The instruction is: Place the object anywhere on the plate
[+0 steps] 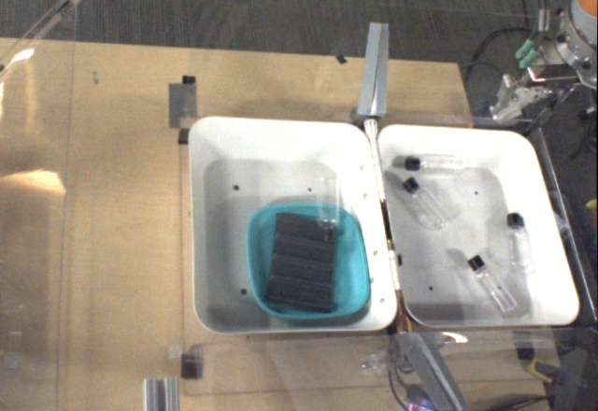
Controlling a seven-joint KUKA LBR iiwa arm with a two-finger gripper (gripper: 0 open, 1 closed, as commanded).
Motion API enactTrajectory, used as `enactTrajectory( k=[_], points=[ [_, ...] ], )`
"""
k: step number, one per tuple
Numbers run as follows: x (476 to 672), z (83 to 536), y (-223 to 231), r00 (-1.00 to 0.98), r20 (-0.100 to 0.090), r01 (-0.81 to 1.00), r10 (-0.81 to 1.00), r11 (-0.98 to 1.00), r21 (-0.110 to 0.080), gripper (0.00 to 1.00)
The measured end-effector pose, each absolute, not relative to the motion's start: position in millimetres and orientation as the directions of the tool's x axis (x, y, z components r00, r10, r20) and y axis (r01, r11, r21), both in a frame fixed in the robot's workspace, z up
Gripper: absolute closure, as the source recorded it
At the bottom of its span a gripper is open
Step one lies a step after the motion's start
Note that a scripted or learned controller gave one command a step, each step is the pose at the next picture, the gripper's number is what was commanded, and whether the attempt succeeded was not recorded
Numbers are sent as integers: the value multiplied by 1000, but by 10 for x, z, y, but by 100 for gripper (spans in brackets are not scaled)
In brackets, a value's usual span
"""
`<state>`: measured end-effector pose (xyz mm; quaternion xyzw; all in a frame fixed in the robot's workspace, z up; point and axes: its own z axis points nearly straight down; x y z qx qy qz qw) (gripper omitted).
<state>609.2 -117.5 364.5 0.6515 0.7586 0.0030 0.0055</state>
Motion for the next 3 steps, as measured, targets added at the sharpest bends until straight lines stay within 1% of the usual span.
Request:
enactTrajectory(
  k=[1,2,3],
  points=[
    [6281,3029,-834,-175,-2,984,984,175,5,100],
    [6401,1847,-402,-254,-1,967,967,254,4,100],
    [6383,3426,-64,-361,-4,933,933,361,12,100]
  ],
)
